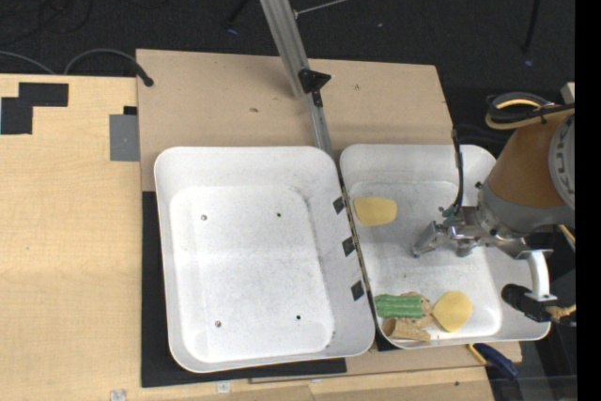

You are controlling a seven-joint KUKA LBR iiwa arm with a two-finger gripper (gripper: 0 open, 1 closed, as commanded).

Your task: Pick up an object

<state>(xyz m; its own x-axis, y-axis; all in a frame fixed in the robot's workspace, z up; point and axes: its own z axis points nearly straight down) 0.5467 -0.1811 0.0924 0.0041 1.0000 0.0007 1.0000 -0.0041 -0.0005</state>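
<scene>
The gripper (424,242) hangs inside the right bin (413,160), nothing between its fingers. They look slightly parted, perhaps. A yellow piece (375,210) lies near it.

Objects (413,306) in right bin (413,166)

A pale yellow slice (375,210) lies flat near the right bin's (404,160) left wall. At its front edge a green piece (400,305), a tan piece (409,328) and a yellow round piece (453,310) lie clustered.
</scene>
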